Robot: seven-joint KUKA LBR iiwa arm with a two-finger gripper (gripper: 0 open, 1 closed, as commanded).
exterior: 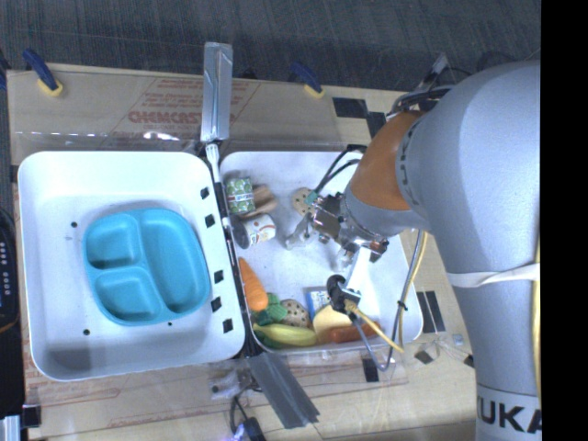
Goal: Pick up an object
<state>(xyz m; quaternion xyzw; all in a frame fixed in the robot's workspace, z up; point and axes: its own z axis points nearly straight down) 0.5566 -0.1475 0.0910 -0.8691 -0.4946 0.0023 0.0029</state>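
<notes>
The right bin (pixel 276 168) holds several small objects. A green can (pixel 241 194) lies at its left wall beside a brown piece (pixel 265 196), with a small white jar (pixel 260 231) just below. An orange carrot (pixel 254 286), a speckled cookie (pixel 294 312), a banana (pixel 289 334) and a yellow wedge (pixel 331 320) crowd the near edge. My gripper (pixel 308 226) hangs low over the middle of this bin, right of the white jar and just below a small beige piece (pixel 303 197). I see nothing held in it.
The left bin (pixel 46 191) carries a blue divided plate (pixel 145 265). A raised divider (pixel 217 90) stands between the bins at the back. My grey arm with its orange band (pixel 381 168) covers the right bin's right side. A cable (pixel 409 274) loops over the near right corner.
</notes>
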